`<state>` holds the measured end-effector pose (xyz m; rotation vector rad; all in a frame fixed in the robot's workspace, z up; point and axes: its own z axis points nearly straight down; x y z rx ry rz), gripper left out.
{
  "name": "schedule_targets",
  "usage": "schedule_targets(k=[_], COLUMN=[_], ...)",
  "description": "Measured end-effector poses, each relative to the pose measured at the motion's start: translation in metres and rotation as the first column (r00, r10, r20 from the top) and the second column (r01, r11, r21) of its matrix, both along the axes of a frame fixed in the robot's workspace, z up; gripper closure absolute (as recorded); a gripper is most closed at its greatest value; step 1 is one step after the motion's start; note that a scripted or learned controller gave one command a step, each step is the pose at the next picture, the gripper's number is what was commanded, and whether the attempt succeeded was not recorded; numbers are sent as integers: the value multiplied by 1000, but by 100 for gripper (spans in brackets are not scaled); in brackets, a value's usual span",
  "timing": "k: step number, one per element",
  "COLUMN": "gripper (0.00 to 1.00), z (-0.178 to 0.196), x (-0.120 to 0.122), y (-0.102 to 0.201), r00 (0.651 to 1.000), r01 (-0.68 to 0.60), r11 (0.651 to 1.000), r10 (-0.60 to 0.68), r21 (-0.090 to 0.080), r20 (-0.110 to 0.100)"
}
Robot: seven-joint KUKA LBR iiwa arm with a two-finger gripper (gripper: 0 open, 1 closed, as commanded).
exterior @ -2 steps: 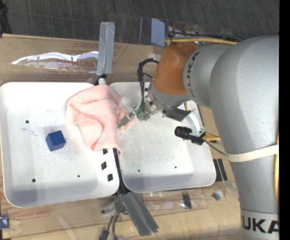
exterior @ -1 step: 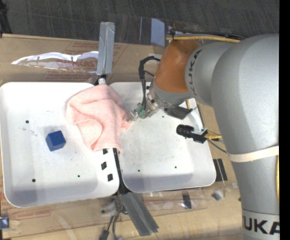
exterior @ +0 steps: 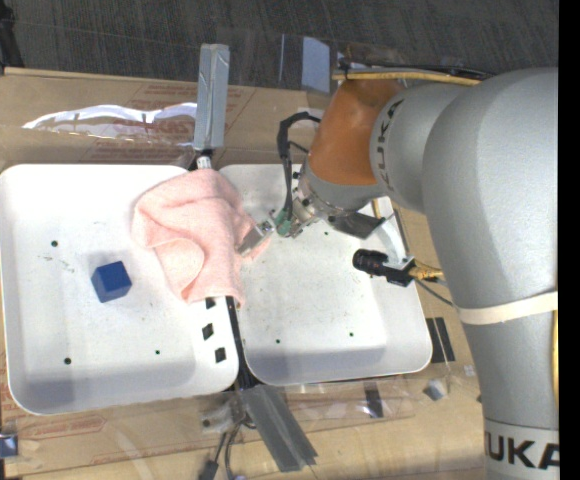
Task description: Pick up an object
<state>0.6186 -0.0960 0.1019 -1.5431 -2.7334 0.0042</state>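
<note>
A pink cloth (exterior: 192,233) lies crumpled across the divider between the two bins, mostly in the left bin (exterior: 30,383). A small blue cube (exterior: 112,280) sits on the left bin's floor, left of the cloth. My gripper (exterior: 267,228) reaches down into the upper left corner of the right bin (exterior: 320,318). Its tip is at the cloth's right edge and seems to touch the fabric. The orange band and grey wrist hang over the back of the right bin and hide part of it.
A black connector with a cable (exterior: 385,265) juts out from the arm over the right bin. A grey upright bracket (exterior: 213,93) stands behind the divider. The bins rest on cardboard (exterior: 90,118) with clear tape.
</note>
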Motion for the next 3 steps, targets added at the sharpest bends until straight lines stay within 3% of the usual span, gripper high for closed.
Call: schedule_targets(k=[2,3], gripper=[0,0], z=[0,-9], x=[0,12], y=[0,0], r00=[1000,982], r01=[0,-191], r11=[1000,982], r10=[0,191], r21=[0,-1], r20=[0,7])
